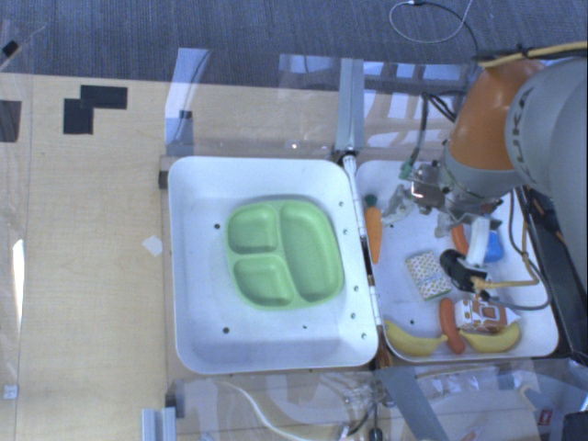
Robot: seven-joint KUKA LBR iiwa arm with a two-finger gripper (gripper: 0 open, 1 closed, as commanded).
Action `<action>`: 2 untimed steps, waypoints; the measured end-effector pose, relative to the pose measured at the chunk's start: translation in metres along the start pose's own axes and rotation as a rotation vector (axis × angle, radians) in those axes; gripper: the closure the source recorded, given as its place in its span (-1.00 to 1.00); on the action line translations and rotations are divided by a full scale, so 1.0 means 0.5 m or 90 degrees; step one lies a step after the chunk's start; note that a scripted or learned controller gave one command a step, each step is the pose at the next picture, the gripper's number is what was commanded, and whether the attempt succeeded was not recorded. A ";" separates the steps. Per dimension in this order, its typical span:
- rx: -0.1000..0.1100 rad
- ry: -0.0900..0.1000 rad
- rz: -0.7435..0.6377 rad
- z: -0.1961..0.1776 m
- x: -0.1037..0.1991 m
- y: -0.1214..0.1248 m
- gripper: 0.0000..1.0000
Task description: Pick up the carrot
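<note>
Along left wall of right bin: carrot, lengthwise, untouched. Gripper hovers nearby to carrot's right, under orange-banded wrist; whether closed or apart, cannot tell. Left bin holds green divided tray.

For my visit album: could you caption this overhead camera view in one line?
Grey and orange arm reaching over the right bin, where a carrot lies by its left wall; a green plate fills the left bin.

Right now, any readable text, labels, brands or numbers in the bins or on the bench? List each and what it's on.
No readable text.
Small carton in the right bin: printed face, too blurred to read.
Patterned packet: a dot pattern, with no words legible.
Black blocks on the bench: shapes, not characters.
Carrot, green divided plate, bananas: no label visible.
</note>
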State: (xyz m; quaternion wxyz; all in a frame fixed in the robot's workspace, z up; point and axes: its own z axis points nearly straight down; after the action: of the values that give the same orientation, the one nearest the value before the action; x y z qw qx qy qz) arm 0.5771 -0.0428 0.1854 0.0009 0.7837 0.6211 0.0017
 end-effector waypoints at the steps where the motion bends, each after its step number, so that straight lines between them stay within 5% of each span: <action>1: -0.001 0.000 0.031 -0.143 0.082 -0.024 -1.00; 2: 0.000 -0.001 0.057 -0.173 0.108 0.117 -1.00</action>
State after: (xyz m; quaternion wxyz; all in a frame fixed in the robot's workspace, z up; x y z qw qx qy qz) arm 0.6462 -0.0034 0.2722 0.0014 0.8108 0.5853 0.0015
